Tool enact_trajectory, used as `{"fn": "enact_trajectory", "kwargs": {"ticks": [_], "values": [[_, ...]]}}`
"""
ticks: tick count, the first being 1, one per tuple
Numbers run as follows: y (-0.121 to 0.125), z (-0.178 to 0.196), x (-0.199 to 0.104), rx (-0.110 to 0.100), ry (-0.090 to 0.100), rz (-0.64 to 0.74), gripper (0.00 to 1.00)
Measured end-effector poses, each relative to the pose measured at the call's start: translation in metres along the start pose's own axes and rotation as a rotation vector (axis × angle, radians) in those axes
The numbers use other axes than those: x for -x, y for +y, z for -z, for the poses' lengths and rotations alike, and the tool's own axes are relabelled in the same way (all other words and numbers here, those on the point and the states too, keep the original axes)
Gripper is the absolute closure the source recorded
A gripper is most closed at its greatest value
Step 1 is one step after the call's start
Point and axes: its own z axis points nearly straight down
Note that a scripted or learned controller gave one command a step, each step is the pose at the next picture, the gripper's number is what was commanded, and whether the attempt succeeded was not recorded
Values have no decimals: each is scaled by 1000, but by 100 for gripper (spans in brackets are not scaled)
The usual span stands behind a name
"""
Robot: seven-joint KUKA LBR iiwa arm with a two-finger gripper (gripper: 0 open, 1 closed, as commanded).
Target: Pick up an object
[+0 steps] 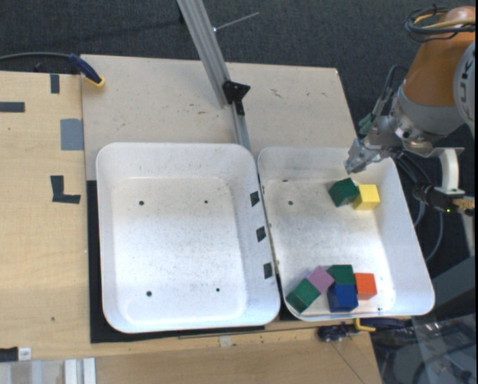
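Note:
My gripper (359, 162) hangs over the far right part of the right bin (303, 166), its tip just above and behind a green cube (343, 191). A yellow cube (368, 196) touches the green one on its right side. Nothing shows between the gripper's tips. At the near end of the same bin lies a cluster of cubes: a green one (303, 294), a lilac one (320, 278), a dark green one (340, 274), a blue one (343, 296) and an orange one (365, 285).
The left bin (174, 234) sits beside the right one, sharing a raised rim down the middle. A slanted metal rail (214, 58) runs down from the top to the bins' far edge. Cables hang at the right of the arm.

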Motion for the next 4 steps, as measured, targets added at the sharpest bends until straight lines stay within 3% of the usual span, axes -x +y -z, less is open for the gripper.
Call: {"fn": "enact_trajectory", "kwargs": {"ticks": [1, 4], "values": [[1, 53, 0, 0, 0, 0, 100], [-53, 38, -144, -8, 3, 4, 100]]}}
